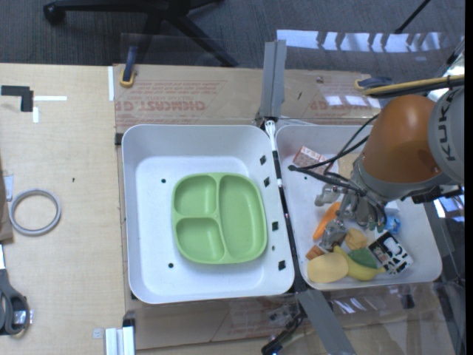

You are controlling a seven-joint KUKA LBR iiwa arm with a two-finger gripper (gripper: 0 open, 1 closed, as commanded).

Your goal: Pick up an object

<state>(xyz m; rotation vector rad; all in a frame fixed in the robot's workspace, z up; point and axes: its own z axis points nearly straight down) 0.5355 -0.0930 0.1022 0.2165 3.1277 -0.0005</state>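
Note:
The right bin (303,198) holds a heap of small objects near its front: a pale yellow rounded piece (327,268), a yellow and green piece (363,265), an orange carrot-like stick (324,222) and a black-and-white patterned item (392,254). A small red-and-white packet (307,156) lies toward the back. The gripper (341,228) hangs low over the heap, just above the orange stick and the tan bits beside it. The orange wrist band (403,139) and the grey arm cover the bin's right part.
The left bin (140,220) carries a green three-compartment tray (219,217). A roll of tape (33,211) and scissors (11,309) lie on the wooden bench at left. Cables (325,172) run from the arm across the right bin.

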